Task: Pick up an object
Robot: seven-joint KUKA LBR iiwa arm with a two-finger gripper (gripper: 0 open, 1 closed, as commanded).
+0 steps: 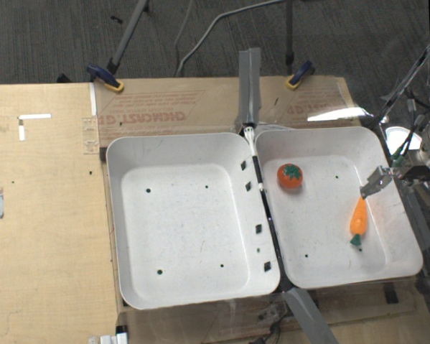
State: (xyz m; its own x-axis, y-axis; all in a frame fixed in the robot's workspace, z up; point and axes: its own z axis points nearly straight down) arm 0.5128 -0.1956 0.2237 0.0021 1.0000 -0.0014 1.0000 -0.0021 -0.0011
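From my remote station I see the hand (374, 183) reaching in from the right, low over the right bin (328, 134), with its tip just above the upper end of the toy carrot (358, 222). Whether its two fingers are wide or narrow I cannot tell, because they look like one thin grey piece from this angle, and nothing is visibly between them. The carrot lies near the right wall of this bin, its green end pointing toward the front, and I judge it is the object the hand is aiming at because it is the nearest one. A toy tomato (290, 177) sits well apart from it, close to the divider side of the same bin. The left bin (177, 144) has only small dark holes in its floor. Behind the bins a cardboard sheet (161, 109) is held to the counter (37, 213) by two clamps, probably so it does not slide; the red printing on it is upside down and I read it as "CHEMCRAFT", but not with certainty.
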